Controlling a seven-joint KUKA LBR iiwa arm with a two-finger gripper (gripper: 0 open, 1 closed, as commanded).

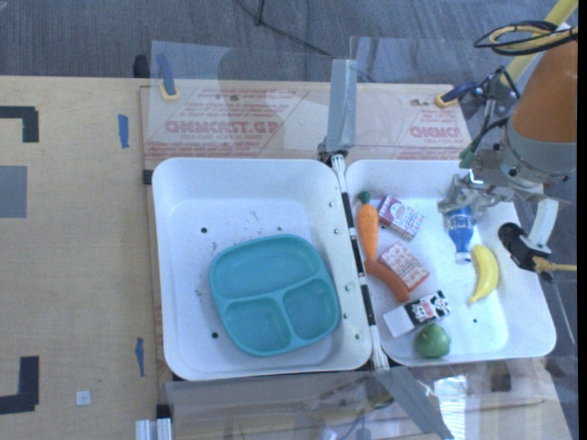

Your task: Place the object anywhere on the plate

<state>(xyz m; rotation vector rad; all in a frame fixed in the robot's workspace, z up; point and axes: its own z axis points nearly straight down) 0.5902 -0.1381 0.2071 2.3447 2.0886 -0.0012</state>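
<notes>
A: Which object is it going for?

B: My guess is the small blue-and-white bottle (461, 231), lying directly under the gripper (470, 196) in the right bin (537, 333). Nothing sits between its tips, and whether they are apart or together I cannot tell.

A: What crowds it?

B: A banana (484, 273) lies just beyond the bottle on the near side. The small carton (401, 216) and the carrot (368, 232) lie further off toward the left bin (183, 200).

A: And the target?

B: The teal divided plate (273, 293) lies well away from the gripper, across the wall between the bins.

A: How should the grasp go?

B: I would come straight down, close across the bottle's narrow width, stay off the banana, and lift high enough to clear that wall.
</notes>
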